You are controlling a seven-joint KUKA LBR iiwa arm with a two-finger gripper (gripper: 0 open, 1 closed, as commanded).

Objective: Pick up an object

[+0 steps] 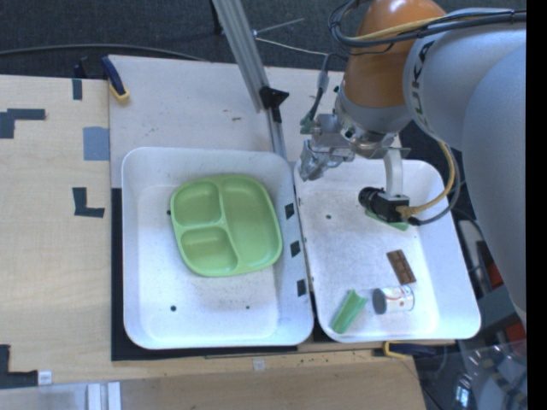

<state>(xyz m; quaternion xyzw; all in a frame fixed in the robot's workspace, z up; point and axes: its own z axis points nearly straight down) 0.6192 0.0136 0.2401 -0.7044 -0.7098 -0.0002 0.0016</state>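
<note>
From my station nothing is picked yet: the gripper (309, 167) hovers over the right bin's (444, 319) far-left corner, jaw state I cannot tell, while 3 candidates, green block (348, 311), small bottle (391, 299) and brown bar (401, 266), lie untouched near its front.

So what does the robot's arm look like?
The arm is big, round and grey, with a shiny orange band above the wrist. Black cables loop over the orange part, and a yellow one curls beside it. Its gripper is small, grey and metal.
</note>
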